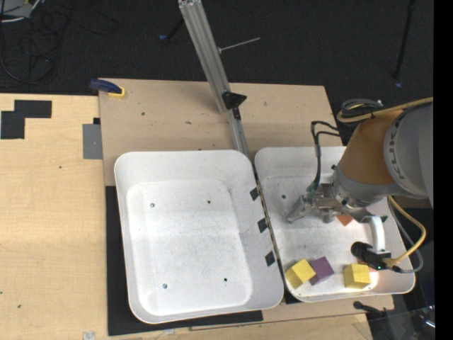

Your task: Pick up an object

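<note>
From where I stand, the arm (386, 154) hangs over the right bin (283, 172), its grey body and orange band covering much of that bin's far right side. Below the wrist, the pincer (311, 207) sits low over the bin floor, around the middle, but it is dark and small against the white and I cannot tell how it is set.

The things worth picking lie along the near edge of that bin: a yellow block (300, 272) touching a purple block (321, 268), and another yellow block (357, 275) a little apart to the right. A small orange piece (344, 219) peeks out just beside the wrist. Nothing shows in the pincer's grasp, so I judge the pick not yet made.

To do it well, I would go for the lone yellow block, since it stands apart from its neighbours; the touching pair could be nudged or taken together. That block is near the bin wall, though, so the descent should come straight down, clear of the rim.

The left bin (138, 183) is next to it, both resting on a light wooden desk (170, 115). A slanted metal rail (209, 52) rises behind them, and dark floor with cables lies beyond.
</note>
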`<control>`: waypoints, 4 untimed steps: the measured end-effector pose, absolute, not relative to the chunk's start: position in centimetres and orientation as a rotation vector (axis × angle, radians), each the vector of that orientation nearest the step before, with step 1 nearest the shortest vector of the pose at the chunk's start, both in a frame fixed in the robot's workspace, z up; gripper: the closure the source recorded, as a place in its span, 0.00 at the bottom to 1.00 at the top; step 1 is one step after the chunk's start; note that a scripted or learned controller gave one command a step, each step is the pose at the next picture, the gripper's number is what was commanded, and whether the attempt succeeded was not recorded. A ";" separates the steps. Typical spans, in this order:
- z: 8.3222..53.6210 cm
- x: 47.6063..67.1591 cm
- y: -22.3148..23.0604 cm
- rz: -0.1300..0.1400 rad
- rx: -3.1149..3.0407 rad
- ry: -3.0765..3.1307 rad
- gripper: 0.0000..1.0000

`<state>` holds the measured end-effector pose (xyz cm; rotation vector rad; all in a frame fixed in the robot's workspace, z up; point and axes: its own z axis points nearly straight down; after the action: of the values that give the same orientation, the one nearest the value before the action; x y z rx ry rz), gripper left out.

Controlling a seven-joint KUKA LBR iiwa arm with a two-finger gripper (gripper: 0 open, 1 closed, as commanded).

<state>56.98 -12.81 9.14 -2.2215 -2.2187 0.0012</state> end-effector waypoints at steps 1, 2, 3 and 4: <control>10.2 56.9 -13.0 -0.001 -2.228 -2.210 1.00; 15.6 56.0 -13.4 -0.001 -2.230 -2.214 1.00; 20.6 56.1 -13.5 -0.003 -2.223 -2.223 1.00; 20.1 56.2 -8.7 0.001 -2.214 -2.223 1.00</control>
<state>56.23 -8.73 20.08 -2.2137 -2.2227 0.0006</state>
